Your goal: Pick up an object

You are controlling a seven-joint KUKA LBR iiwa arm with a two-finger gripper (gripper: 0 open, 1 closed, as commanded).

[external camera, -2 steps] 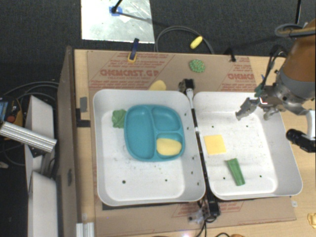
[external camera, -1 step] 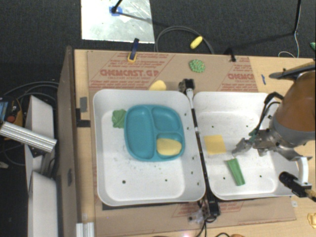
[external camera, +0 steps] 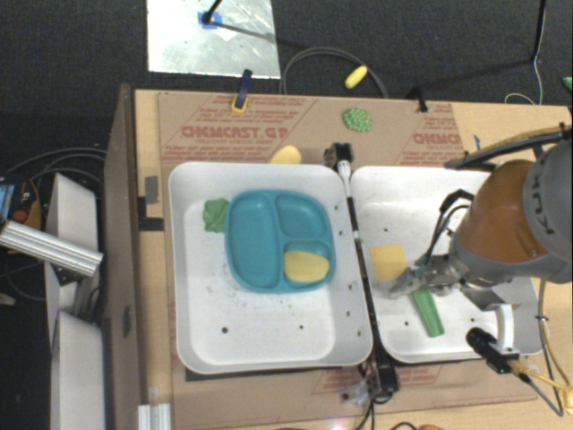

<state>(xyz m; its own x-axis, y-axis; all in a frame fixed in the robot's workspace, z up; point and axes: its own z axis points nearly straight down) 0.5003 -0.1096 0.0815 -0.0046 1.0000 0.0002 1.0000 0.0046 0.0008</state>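
The grey arm (external camera: 528, 213) reaches in from the right, its orange band sitting just above the wrist. The wrist bends down and leftward, carrying the hand (external camera: 410, 282) low, with dark cables looping beside it.

2 white bins, left bin (external camera: 192, 330) and right bin (external camera: 394, 204): smooth plastic look, slight sheen. Teal divided plate (external camera: 255, 240), well left of the gripper (external camera: 407, 282): glossy plastic. Yellow block (external camera: 388, 261) just left of the gripper: matt, foam-like. Green stick (external camera: 428, 313) just below it: smooth plastic. Bench top (external camera: 224, 128): matt printed cardboard. Orange wrist band (external camera: 497, 218): smooth, satin.
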